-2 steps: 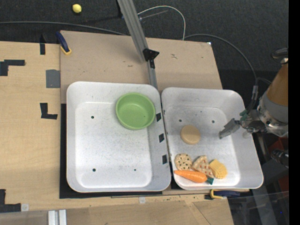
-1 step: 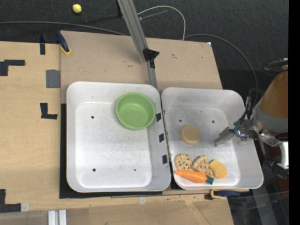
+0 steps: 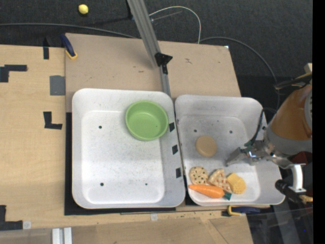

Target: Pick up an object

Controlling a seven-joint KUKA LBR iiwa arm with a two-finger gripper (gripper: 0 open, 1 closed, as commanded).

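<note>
My arm came in from the right, its orange band half cut off by the frame edge, and my pincer (image 3: 234, 157) hung low over the right bin (image 3: 254, 104), near that bin's right wall. The fingers pointed left toward the middle of the bin, but they were dark, thin and blurred against the speckled floor, so I could not tell whether they stood wide or narrow. Nothing showed between them.

The round tan disc (image 3: 206, 146) lay just left of my fingertips, apart from them, about at the bin's centre. Along the bin's near edge sat a tight cluster: a spotted cookie (image 3: 198, 175), a pale lumpy piece (image 3: 217, 177) (too small to name with any confidence), a yellow ridged piece (image 3: 236, 183) and an orange carrot (image 3: 206, 190) lying flat across the front of them. Whether those pieces touched or merely crowded one another was hard to make out.

In the left bin (image 3: 86, 187) a green bowl (image 3: 147, 120) stood upright near the far right corner.
</note>
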